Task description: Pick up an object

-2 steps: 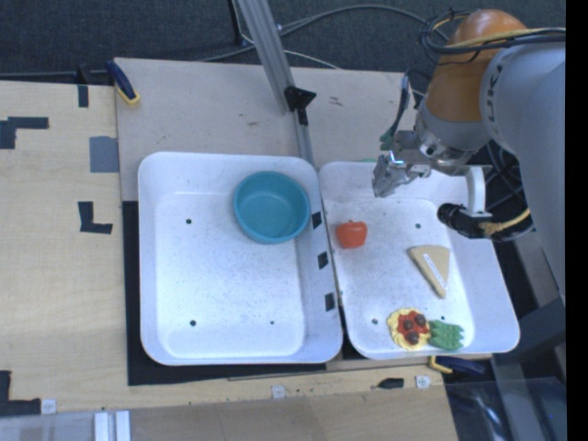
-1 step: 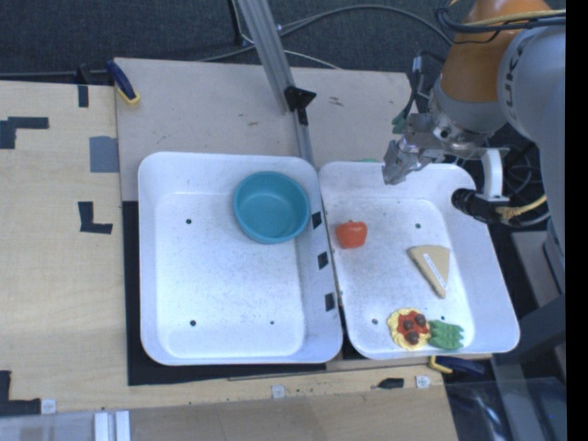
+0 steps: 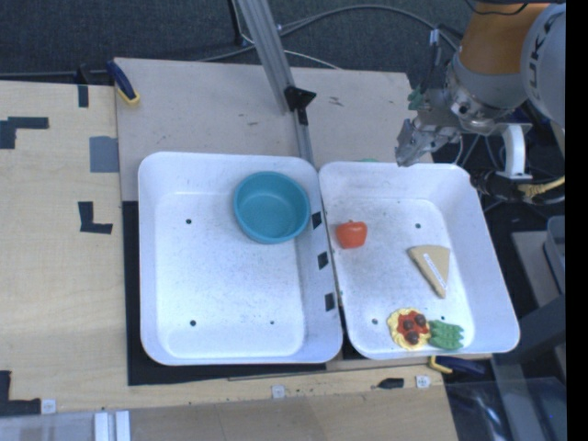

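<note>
From the overhead camera, the gripper (image 3: 411,151) hangs over the far rim of the right bin (image 3: 478,211); I cannot tell how it is set, and nothing shows in it. In that bin lie a red tomato-like piece (image 3: 351,234), a tan wedge (image 3: 432,267), and a yellow-and-green toy (image 3: 424,330). The left bin (image 3: 165,246) holds a blue bowl (image 3: 271,207).

Even overhead light — soft shadows, slight blur.

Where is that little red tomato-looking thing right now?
The red toy lies in the right bin, close to its left wall, with the tan wedge to its right and the blue bowl in the neighbouring bin.
</note>
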Action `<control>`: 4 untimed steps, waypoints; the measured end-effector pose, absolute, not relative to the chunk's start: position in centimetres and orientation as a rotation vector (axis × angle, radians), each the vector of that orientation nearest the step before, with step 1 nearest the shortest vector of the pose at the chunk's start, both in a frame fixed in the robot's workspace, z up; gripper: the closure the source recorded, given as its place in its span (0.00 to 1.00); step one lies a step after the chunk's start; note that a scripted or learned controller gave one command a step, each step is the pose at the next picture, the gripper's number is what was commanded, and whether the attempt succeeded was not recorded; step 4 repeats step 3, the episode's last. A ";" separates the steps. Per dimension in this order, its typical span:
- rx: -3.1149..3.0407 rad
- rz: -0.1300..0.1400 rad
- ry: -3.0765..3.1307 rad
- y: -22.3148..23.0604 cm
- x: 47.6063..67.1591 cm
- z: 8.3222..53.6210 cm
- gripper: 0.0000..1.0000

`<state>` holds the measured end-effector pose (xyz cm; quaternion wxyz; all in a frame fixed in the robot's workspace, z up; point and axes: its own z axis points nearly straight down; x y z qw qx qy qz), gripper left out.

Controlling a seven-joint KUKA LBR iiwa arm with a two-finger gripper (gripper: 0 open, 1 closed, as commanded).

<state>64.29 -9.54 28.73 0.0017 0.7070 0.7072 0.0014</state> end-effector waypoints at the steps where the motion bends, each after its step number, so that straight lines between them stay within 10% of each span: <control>1: 2.217 0.000 2.227 -3.8 64.4 28.6 1.00; 4: 2.217 -0.001 2.228 7.1 65.5 27.7 1.00</control>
